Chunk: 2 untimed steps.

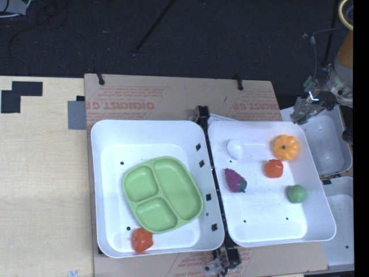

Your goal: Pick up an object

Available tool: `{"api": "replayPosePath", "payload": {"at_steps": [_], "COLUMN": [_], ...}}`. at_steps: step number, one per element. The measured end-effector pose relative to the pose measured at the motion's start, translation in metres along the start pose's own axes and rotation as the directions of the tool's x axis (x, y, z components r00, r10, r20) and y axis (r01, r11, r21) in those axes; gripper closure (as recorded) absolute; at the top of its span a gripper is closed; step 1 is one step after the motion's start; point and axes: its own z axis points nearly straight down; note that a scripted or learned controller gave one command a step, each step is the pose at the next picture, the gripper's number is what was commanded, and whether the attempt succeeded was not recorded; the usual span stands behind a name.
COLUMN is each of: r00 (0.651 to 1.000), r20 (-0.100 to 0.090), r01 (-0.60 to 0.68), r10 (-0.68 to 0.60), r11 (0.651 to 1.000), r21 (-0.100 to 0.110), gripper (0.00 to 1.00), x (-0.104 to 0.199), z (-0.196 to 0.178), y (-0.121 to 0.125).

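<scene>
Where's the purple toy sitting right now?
The purple toy lies in the right bin, near its left wall, just below the white egg-shaped piece and left of the red tomato.

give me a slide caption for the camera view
Gripper beside right bin holding pumpkin, tomato, green ball; green tray in left bin.

The counter [40, 172] has a pale wood-grain top, bare on the left side. A flattened sheet of brown cardboard [173, 100] with red printing lies on it, and on that sheet sit two shallow white bins side by side — the left bin [109, 137] and the right bin [314, 224] — their inner rims touching along the middle.
</scene>
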Motion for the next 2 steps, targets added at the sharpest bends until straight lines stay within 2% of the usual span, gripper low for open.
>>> {"api": "replayPosePath", "payload": {"at_steps": [1, 2], "r00": [1.0, 1.0], "r20": [-0.003, -0.003], "r01": [0.0, 0.0], "r10": [0.0, 0.0], "r11": [1.0, 1.0], "r21": [0.008, 0.009], "gripper": [1.0, 1.0], "x": [0.055, 0.101], "z": [0.0, 0.019], "y": [-0.017, -0.03]}}
